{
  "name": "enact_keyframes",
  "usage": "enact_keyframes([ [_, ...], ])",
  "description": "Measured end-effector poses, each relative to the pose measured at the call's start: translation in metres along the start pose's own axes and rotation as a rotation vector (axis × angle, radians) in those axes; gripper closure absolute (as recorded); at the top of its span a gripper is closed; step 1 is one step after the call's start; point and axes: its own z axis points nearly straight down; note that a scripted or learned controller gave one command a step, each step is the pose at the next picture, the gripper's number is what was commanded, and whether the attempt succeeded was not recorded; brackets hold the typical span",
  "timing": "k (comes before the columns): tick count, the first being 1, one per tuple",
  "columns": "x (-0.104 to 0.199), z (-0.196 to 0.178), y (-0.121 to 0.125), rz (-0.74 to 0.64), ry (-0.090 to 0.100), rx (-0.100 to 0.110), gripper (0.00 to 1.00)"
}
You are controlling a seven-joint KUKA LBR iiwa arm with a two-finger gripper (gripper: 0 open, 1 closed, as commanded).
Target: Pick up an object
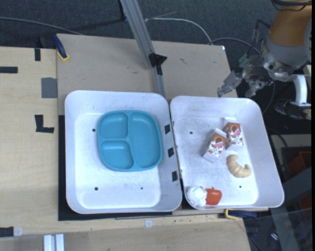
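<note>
The gripper (240, 85) hangs open and empty just beyond the right bin (261, 135); inside, two small cartons (224, 139) bear unreadable print.

R bin: 2 cartons (224, 138) touching, croissant (238, 166) near, red-white toy (205, 195) at corner.

Two white bins (79, 192), one blue tray (129, 140), two cartons (216, 145), one croissant (238, 166), one tomato (213, 196).

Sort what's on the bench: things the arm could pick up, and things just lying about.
Pickable, right bin: two small cartons, croissant, red and white item; gripper is beyond the bin's far edge.
Lying about: blue divided plate in left bin.
</note>
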Motion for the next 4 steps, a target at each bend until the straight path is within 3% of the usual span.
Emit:
enact_keyframes([
  [1,0.0,0.0,0.0,-0.001,-0.001,0.0,0.0],
  [4,0.003,0.179,-0.021,0.0,0.0,0.008,0.0],
])
